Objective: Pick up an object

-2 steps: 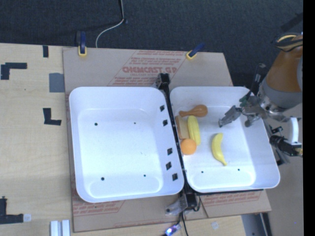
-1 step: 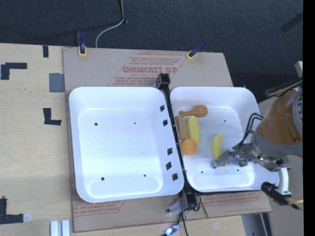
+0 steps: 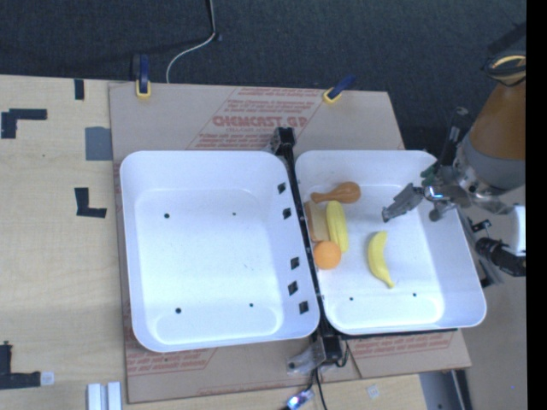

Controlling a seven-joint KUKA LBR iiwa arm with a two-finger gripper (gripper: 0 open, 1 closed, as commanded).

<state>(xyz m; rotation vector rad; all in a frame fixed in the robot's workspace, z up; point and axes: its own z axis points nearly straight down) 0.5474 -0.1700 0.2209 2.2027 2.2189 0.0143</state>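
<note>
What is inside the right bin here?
The right bin holds a banana, an orange ball, a corn cob and a brown drumstick-shaped piece; something tan lies partly hidden beneath the corn.

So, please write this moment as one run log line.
gripper: over right bin, nothing held | banana, corn, orange, drumstick: lying in right bin

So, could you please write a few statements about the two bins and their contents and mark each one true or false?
1. The banana lies in the right bin. True.
2. The orange ball sits in the left bin. False: it is in the right bin, by the divider.
3. The end effector is over the right bin. True.
4. The end effector holds the banana. False: the banana lies on the bin floor, apart from it.
5. A corn cob lies above the orange ball in the picture. True.
</note>
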